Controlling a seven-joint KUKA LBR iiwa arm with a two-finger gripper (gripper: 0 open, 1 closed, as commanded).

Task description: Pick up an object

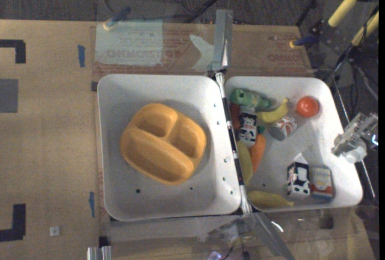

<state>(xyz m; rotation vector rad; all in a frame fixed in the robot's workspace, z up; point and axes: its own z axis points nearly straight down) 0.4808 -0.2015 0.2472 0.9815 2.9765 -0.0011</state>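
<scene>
Camera view looks down on two white bins side by side. The left bin holds an orange divided plate near its middle, with bare floor all round it up to the rim. The right bin is crowded along its left wall: a green toy at the far end, a banana just right of it, a small cow-print carton, a carrot and a long yellow piece against the divider. A small can lies beside the banana and a red-orange ball sits near the far right corner. At the near edge lie another yellow piece, a second cow-print carton and an orange-labelled carton, the two cartons just beside each other. The middle and right of this bin's floor are open.

The gripper sits over the right rim of the right bin, blurred; whether it is apart or together cannot be told, and nothing shows between its tips. The orange-labelled carton lies nearest it, nearer and to the left; the ball lies farther and to the left.
</scene>
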